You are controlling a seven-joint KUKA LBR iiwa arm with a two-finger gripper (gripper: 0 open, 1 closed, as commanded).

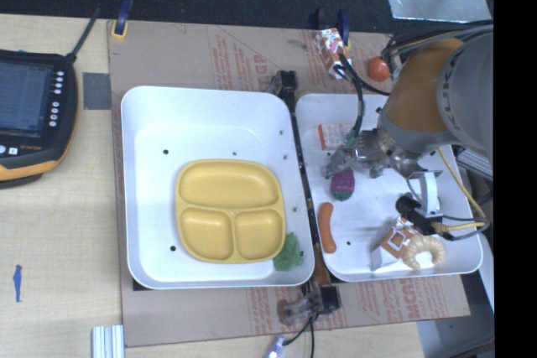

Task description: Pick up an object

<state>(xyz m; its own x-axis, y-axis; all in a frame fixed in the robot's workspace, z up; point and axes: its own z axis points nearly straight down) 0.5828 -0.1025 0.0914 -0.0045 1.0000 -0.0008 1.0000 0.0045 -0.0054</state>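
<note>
In the right bin point(453, 262), near its left wall, lies a small purple and green toy vegetable point(341, 184), resting on the bin floor; it is judged the likeliest target, since the gripper point(348, 157) hangs just above and behind it. Whether that tool touches the vegetable cannot be told, and its degree of opening cannot be told either, as the metal parts merge at this angle; nothing is seen raised off the floor or held by it. Just below the vegetable, along the same wall, lies an orange sausage point(326, 228). Further from the vegetable, toward the near right corner of the bin, sit a pale pastry point(422, 251) and a small orange and white packet point(393, 241), touching one another. Beyond the vegetable to the left, across the wall, the left bin point(151, 113) carries a yellow divided tray point(230, 210) with a green leafy piece point(289, 253) at its near right corner. Assessment: the approach appears made, but no grasp is evident; closing on the item and lifting it clear remain to be done.
</note>
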